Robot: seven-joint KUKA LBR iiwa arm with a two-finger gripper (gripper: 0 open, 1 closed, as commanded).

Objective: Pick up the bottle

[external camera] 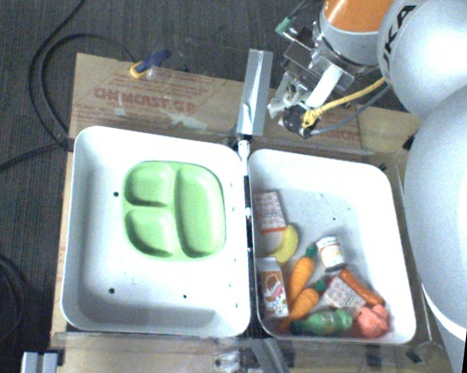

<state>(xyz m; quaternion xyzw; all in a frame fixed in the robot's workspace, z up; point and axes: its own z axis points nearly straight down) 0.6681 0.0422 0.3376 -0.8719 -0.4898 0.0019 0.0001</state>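
Observation:
A small bottle (269, 212) with a red and white label lies in the right bin (370, 187) against its left wall. A second, similar bottle (273, 287) with a white cap lies nearer the front-left corner. The gripper (290, 108) hangs high beyond the far rim of the right bin, over the cardboard near the metal post, well apart from both bottles. The grey arm with its orange band comes in from the upper right.
The right bin also holds a yellow fruit (287, 243), two carrots (301, 276), a small jar (330, 253), a green vegetable (324, 321) and red toy food (372, 321), crowded at the front. A green divided plate (177, 209) lies in the left bin (85, 273).

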